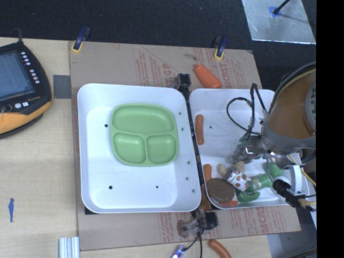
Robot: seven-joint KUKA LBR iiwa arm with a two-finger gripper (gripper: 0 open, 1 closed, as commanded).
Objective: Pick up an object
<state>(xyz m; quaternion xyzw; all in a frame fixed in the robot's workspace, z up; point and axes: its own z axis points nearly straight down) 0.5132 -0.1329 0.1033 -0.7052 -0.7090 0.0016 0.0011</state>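
Several small objects crowded in the near part of the right bin [215,104]: a brown round disc [218,190] at the near left corner, a small white figure with coloured spots [240,180] just beside it, a green curved toy [257,190] to its right, and an orange carrot-like stick [207,172] along the left wall. Another orange stick [199,129] farther back, lying alone near the same wall. End effector [248,150] low over this pile, close above the white figure; impossible to tell whether open or closed, and nothing seen between its parts. Black cable [240,109] looping over the far half of that bin. Grey arm with orange band [293,112] entering from the right. In the left bin [94,144], a light green divided plate [144,134] with three compartments, lying flat near the middle. Both bins resting on a brown cardboard sheet [156,63] with red printed writing, too faint to read, held by blue and yellow clamps [80,39] at the far edge. One orange carrot toy [207,76] on the cardboard behind the right bin. On the desk [32,176] at far left, a control pendant [21,87] with screen and orange body.
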